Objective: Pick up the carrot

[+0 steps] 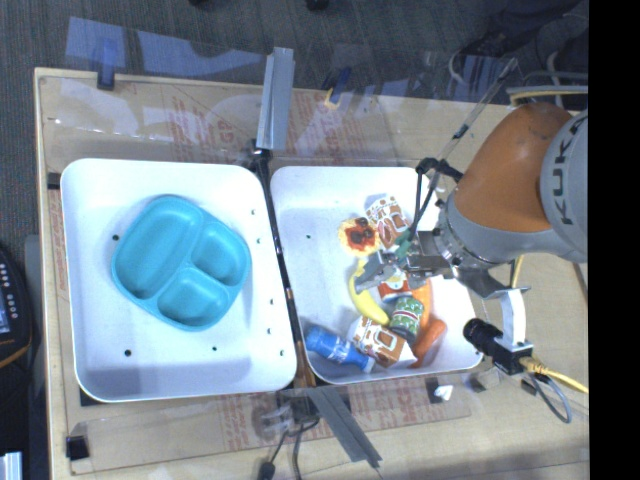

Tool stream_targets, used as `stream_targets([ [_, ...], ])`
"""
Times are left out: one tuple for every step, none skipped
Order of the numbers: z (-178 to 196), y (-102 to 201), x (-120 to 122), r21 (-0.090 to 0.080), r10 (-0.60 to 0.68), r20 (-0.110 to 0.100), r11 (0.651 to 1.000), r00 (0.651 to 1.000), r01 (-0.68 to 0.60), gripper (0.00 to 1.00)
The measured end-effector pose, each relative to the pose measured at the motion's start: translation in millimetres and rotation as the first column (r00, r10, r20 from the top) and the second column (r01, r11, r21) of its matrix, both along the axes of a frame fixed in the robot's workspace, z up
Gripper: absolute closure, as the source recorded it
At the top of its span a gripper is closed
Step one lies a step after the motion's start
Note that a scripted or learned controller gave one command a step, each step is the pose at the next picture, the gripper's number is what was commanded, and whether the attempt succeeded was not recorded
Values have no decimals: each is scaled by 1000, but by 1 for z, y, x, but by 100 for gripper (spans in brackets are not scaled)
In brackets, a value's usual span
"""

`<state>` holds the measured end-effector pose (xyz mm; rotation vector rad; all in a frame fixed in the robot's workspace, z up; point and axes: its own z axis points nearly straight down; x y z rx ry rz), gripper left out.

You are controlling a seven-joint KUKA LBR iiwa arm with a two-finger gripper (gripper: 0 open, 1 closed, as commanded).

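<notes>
On your left, the left bin [90, 358] holds a blue divided plate [182, 259] lying flat. In the right bin [310, 228], a blue bottle [327, 346] lies near the front wall, with a yellow banana [366, 303] just behind it and small printed cartons [380, 343] beside that. The gripper [385, 268] hangs over this heap, above the banana; you cannot tell how wide it stands or whether it grips anything. The carrot [429, 336] lies at the heap's right end, near the front right corner, touching the cartons.
</notes>
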<state>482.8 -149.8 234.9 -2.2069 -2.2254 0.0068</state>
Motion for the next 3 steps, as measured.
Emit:
stream_targets([
  [-90, -29, 36, 1, 134, 0, 991, 991, -134, 0],
  [-81, -30, 37, 1, 140, -3, 990, 990, -140, 100],
  [-8, -10, 68, -3, -35, 3, 999, 999, 35, 100],
])
